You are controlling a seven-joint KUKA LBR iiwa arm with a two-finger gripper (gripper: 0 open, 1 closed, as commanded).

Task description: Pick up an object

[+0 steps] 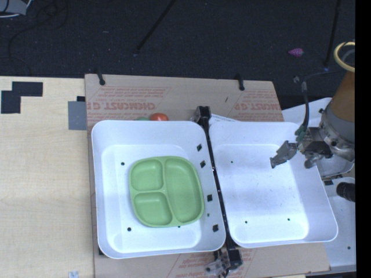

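- Two white bins sit side by side on the counter; the left bin (110, 149) holds a green divided plate (166, 191).
- The tool (295, 155) hangs released, grasping nothing, over the right bin (261, 213), well apart from the plate.

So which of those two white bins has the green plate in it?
The left bin holds the green divided plate. The right bin is the one the gripper hangs over, by its right edge.

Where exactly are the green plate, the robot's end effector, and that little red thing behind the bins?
green plate (166, 191): camera view, on its central divider.
end effector (295, 155): camera view, midway between its fingertips.
red thing (158, 117): camera view, on its visible top.
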